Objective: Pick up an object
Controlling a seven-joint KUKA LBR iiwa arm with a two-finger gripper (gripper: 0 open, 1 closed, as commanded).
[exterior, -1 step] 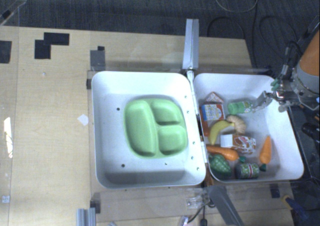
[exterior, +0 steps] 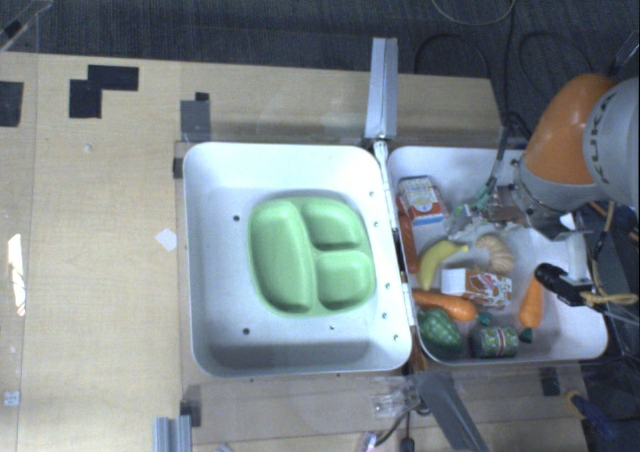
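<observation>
Bench (exterior: 90,270): light wood surface carrying two shallow white bins side by side, with black markers near its upper left.
Left bin (exterior: 215,240): the larger tray; holds one green divided plate (exterior: 312,255) lying flat near its centre.
Arm (exterior: 580,145): grey body with an orange band, entering from the right edge and reaching down over the right bin.
Right bin (exterior: 590,335): holds a cluster of small objects along its left and lower parts.
Gripper (exterior: 482,212): positioned low over the upper middle of the right bin, just above the bread roll; whether the claw is open or closed cannot be determined from this view.
Carton (exterior: 420,202): orange and white, upper left of the right bin.
Bread roll (exterior: 497,255): tan, centre of the bin, just beside the banana.
Banana (exterior: 438,260): yellow, left of the roll.
Carrot (exterior: 447,306): orange, below the banana.
Second carrot (exterior: 531,305): orange, standing steeply at lower right.
Green items (exterior: 440,332): lower edge of the bin, beside a dark green can (exterior: 495,341).
</observation>
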